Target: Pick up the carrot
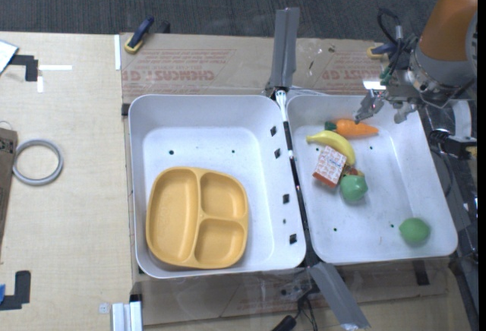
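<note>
The carrot (355, 128) lies at the far end of the right bin (425, 185), beside a banana (332, 143). The gripper (370, 108) hovers just above it, fingers apart, holding nothing.

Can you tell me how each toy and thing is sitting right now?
carrot: lying flat in the right bin, not lifted
banana: lying beside the carrot
small box: lying tilted, touching the banana
green apple: resting by the box
green ball: resting alone near the corner
yellow plate: flat in the left bin
gripper: just above the carrot
</note>
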